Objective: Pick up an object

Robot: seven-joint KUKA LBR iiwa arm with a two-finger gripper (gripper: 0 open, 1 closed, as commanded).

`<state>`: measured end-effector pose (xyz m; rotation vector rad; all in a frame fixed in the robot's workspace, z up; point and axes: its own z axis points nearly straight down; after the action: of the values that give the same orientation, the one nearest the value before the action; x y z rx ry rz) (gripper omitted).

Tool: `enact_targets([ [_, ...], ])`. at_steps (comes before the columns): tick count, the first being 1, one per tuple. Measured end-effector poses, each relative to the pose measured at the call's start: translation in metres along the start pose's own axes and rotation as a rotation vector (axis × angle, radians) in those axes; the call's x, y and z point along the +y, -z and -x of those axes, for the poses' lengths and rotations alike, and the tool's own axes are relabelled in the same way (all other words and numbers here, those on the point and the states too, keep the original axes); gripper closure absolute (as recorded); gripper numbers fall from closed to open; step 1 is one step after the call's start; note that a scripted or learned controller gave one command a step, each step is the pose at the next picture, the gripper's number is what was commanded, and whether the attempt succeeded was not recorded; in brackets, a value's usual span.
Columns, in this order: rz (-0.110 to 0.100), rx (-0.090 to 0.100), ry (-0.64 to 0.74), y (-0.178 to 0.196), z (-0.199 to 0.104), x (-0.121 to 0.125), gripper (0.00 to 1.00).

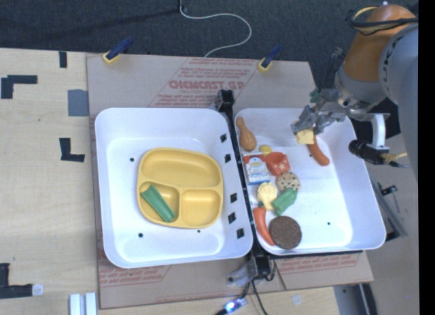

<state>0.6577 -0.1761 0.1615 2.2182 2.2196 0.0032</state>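
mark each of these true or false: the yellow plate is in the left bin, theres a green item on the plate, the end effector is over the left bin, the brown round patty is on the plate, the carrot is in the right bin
1. The yellow plate is in the left bin. True.
2. A green item lies on the plate. True; it sits in the plate's lower left compartment.
3. The end effector is over the left bin. False; it is over the upper part of the right bin, at a small yellow piece.
4. The brown round patty is on the plate. False; it lies in the right bin, near its front edge.
5. The carrot is in the right bin. True.
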Motion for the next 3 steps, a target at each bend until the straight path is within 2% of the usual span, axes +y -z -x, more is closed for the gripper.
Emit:
enact_targets([
  [1,0.001,0.000,0.002,0.054,-0.011,0.003,1.00],
  [2,-0.004,0.001,0.001,0.063,-0.012,0.003,1.00],
  [3,-0.006,0.003,0.005,0.070,-0.064,-0.015,1.00],
])
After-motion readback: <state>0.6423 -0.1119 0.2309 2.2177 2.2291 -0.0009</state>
